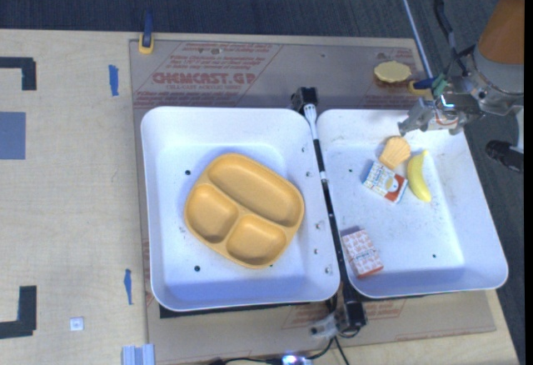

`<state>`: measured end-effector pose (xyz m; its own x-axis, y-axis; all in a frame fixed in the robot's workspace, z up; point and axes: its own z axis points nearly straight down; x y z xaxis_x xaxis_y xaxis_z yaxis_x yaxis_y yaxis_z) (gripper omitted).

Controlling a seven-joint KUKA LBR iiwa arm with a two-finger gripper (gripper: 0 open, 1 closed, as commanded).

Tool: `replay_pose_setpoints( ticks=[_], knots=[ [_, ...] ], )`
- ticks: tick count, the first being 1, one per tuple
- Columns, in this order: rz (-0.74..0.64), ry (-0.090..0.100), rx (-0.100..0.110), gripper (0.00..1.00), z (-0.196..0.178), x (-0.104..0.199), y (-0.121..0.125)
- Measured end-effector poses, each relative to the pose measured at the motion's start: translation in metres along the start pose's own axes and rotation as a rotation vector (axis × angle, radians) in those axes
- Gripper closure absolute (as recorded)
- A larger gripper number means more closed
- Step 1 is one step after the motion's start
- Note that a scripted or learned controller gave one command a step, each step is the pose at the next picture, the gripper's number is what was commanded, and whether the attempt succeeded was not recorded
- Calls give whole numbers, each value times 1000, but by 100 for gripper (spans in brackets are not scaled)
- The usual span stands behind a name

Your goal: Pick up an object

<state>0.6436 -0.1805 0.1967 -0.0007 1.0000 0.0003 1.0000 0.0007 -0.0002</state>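
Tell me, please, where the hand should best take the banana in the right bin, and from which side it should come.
Probably grip the banana across its thick middle, coming straight down from above. It lies flat and lengthwise on the floor of the right bin, its right side free; the small carton lies close on its left, so the fingers should straddle the narrow width.

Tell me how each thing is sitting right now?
Yellow divided tray: flat, right side up, in the left bin.
Banana: lying in the right bin.
Small carton: lying beside the banana.
Patterned box: lying flat, apart.
Tool: above the right bin's far edge.
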Motion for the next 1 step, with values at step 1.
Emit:
replay_pose_setpoints(
  ticks=[1],
  knots=[
    [1,-2,-8,0,99,-2,-53]
  ],
)
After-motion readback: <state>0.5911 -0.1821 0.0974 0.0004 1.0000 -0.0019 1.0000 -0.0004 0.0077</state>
